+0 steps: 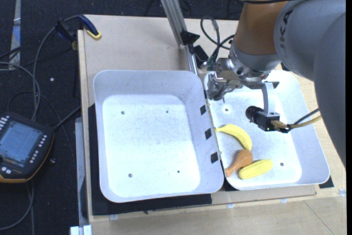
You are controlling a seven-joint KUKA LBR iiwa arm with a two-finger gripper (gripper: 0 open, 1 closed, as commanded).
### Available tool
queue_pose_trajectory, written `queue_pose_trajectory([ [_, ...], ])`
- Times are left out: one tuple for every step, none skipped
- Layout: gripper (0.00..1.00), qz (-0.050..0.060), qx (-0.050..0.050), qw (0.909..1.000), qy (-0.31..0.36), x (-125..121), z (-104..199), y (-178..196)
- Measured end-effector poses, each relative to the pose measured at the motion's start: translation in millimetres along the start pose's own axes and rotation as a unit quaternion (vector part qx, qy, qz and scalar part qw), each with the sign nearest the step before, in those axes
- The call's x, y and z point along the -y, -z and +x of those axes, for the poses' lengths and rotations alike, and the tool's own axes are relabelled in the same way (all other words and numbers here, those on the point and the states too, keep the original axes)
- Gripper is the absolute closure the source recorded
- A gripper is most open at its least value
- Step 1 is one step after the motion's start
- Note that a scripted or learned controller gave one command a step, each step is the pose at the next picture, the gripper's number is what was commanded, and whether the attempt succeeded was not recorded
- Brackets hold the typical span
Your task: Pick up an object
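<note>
— Where's the banana (237, 135)?
— In the right bin (308, 135), near its front, beside the corn (255, 168). Looks light, stiff, slick; take it mid-curve.
— The tool (220, 87)?
— At the bin's back corner; can't tell its state.

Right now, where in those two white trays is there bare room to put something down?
The left bin offers bare floor from wall to wall. In the right bin, the banana, drumstick and corn cob crowd the near left corner; the end effector hangs over the far left. A bare patch lies near its right wall.
</note>
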State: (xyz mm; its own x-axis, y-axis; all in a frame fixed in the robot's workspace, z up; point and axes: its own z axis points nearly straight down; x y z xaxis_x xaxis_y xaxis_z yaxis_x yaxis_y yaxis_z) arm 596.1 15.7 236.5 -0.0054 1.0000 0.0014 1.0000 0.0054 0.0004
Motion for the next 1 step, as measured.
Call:
queue_pose_trajectory([
  [1.00,0.001,0.000,1.0000,0.000,-7.5,54.8,-10.7],
])
